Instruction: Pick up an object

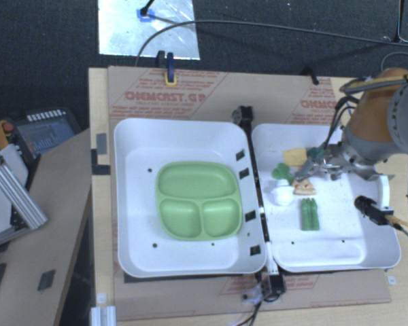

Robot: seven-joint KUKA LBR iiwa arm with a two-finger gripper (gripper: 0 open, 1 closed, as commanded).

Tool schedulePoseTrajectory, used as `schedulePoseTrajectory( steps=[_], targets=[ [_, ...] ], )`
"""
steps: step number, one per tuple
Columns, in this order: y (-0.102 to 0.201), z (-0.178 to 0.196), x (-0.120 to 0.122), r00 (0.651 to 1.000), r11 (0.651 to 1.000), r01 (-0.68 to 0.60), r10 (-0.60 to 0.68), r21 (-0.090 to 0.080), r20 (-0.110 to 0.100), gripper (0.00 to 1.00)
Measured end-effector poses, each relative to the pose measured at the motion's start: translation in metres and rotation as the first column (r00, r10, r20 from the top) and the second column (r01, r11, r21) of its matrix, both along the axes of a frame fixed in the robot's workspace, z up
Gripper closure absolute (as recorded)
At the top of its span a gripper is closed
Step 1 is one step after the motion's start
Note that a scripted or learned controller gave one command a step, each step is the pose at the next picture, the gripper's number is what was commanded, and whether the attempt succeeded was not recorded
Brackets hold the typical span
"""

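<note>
Bench board [190, 90], tan with red lettering, lies on a dark floor; a shiny metal sheet [148, 17] sits at 12 o'clock and a handheld control pendant [44, 133] at 9 o'clock, on a side table.

Left bin [132, 155] — white, shallow — holds one green divided tray [198, 200] with three compartments.

Right bin [333, 243], white, holds a cluster near its upper left: yellow block [294, 156], green leafy piece [281, 172], white round piece [283, 195], pizza-slice toy [304, 187], and, toward 6 o'clock of these, a green bundle of stalks [309, 213].

Gripper [314, 167] — on the arm [377, 121] entering from 3 o'clock — hangs low over the cluster, just beside the pizza-slice toy and yellow block. Whether it grasps anything cannot be told.
</note>
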State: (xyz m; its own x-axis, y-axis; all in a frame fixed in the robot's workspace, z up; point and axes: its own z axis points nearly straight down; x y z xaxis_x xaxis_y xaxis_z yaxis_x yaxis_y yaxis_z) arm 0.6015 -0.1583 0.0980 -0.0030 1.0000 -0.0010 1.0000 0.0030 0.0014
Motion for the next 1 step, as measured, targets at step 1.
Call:
schedulePoseTrajectory(
  steps=[1],
  targets=[
    [-0.0024,-0.0063,0.0050,1.000,1.000,0.002,-0.002,-0.005,0.014,0.00]
  ],
)
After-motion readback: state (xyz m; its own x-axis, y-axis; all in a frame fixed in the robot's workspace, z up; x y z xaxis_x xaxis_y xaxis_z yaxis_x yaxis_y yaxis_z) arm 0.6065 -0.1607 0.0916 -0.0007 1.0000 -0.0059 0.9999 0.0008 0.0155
